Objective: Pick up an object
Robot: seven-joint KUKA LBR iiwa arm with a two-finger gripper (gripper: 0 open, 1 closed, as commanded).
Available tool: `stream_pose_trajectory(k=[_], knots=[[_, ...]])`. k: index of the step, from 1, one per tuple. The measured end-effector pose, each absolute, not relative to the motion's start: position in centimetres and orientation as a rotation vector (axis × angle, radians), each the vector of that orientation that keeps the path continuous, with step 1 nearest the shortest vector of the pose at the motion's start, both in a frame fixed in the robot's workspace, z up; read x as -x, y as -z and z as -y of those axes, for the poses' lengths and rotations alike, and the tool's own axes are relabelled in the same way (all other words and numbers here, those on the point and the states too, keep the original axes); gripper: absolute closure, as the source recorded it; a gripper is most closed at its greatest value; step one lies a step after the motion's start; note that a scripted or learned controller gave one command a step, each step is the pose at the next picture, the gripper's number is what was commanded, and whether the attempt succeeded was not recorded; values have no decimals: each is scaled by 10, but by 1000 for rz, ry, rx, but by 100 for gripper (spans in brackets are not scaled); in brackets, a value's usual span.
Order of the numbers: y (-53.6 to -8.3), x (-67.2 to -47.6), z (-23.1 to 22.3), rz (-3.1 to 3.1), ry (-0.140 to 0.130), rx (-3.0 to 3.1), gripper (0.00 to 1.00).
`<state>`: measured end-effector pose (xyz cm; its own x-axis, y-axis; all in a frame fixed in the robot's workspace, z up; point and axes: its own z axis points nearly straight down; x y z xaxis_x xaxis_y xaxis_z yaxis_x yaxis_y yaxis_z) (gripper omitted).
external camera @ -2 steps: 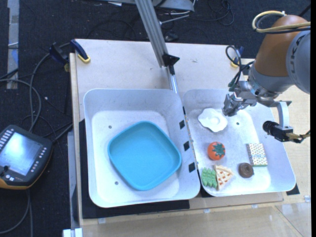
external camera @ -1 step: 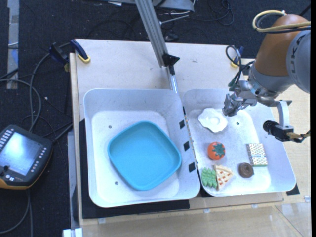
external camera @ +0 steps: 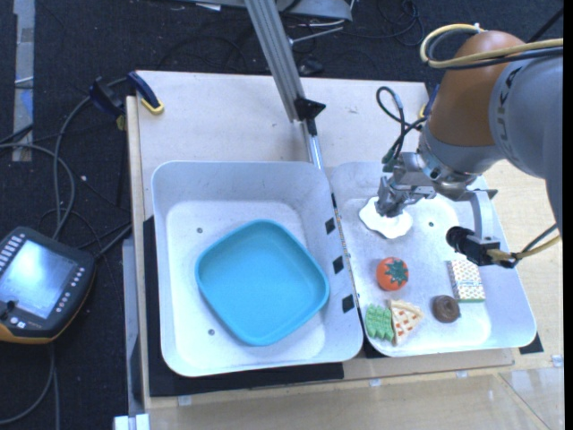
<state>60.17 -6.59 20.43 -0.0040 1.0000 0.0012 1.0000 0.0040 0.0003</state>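
White flat piece (external camera: 394, 225), irregular outline, lies in the right bin (external camera: 428, 256), close to the bin's far edge and toward its view-left side, i.e. the side next to the left bin (external camera: 179, 204). Gripper (external camera: 390, 207) is down over that piece's far edge, pointing into the bin; can't tell if it's apart or together, and can't tell if it actually touches the piece, so nothing reads as held. Arm (external camera: 510, 97), grey w/ orange band, comes in over the bin's far view-right corner. Other objs in the right bin: red tomato (external camera: 392, 273) approx mid-bin, just nearer than the white piece but apart from it; green piece (external camera: 379, 322) and pizza slice (external camera: 406, 319) side by side, touching, at the near edge by the view-left corner; brown round piece (external camera: 445, 308) near the near edge, btwn the pizza slice and the view-right edge; patterned block (external camera: 466, 280) just beyond it, toward the view-right edge. Left bin holds a blue square plate (external camera: 260, 280), lying flat, turned at an angle to the bin walls, nearer the bin's near edge than its far edge. Both bins sit on the pale bench (external camera: 215, 115).
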Motion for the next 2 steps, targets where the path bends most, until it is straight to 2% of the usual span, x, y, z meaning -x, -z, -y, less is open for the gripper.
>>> stream_pose_trajectory(k=[2], knots=[[-216, -599, -57, 2227, 2, 2214, 100]])
